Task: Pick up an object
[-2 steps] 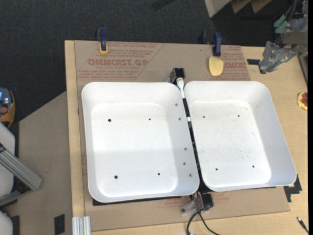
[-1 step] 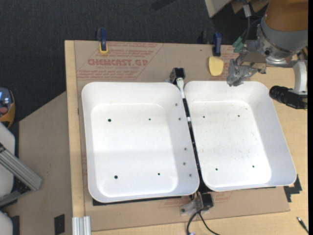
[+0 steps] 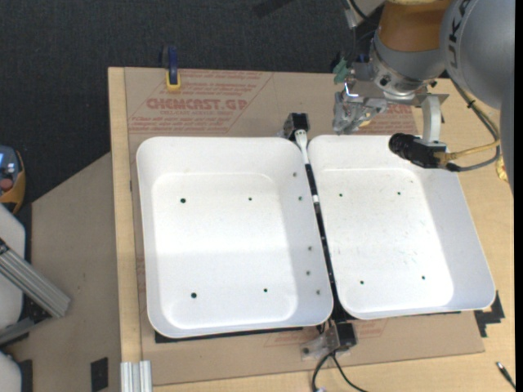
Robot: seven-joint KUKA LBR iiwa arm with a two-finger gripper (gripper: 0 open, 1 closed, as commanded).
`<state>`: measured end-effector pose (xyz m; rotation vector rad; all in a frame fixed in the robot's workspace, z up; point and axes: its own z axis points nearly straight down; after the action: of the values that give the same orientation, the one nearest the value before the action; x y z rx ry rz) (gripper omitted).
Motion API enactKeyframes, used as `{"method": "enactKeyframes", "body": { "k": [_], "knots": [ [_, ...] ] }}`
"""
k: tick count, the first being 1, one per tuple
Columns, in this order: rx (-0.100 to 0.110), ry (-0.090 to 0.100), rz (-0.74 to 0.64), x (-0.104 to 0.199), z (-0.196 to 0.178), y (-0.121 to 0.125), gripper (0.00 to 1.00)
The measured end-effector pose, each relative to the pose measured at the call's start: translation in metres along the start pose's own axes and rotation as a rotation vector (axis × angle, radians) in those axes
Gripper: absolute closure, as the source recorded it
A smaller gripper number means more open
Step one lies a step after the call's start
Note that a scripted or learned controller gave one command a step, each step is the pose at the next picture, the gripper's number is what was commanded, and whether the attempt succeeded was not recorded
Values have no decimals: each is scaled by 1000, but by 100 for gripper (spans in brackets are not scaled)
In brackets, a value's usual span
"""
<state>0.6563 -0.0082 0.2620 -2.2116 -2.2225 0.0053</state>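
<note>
Hovering pincer (image 3: pixel 353 114) above bench (image 3: pixel 204 104)

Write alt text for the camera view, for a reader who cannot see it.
A grey robot arm with an orange band reaches in from the right, its gripper above the far edge of the right bin. A second white bin sits beside it on a brown board.

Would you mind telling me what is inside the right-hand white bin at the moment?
The right bin shows bare white floor with four small dark dots and faint specks. The gripper hangs over the cardboard beyond its far rim. A black fitting covers part of that far rim.
</note>
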Motion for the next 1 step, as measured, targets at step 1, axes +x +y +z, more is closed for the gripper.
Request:
{"method": "enactKeyframes", "body": {
  "k": [1],
  "knots": [
    [2, -1, 7, 0, 30, -79, 100]
  ]
}}
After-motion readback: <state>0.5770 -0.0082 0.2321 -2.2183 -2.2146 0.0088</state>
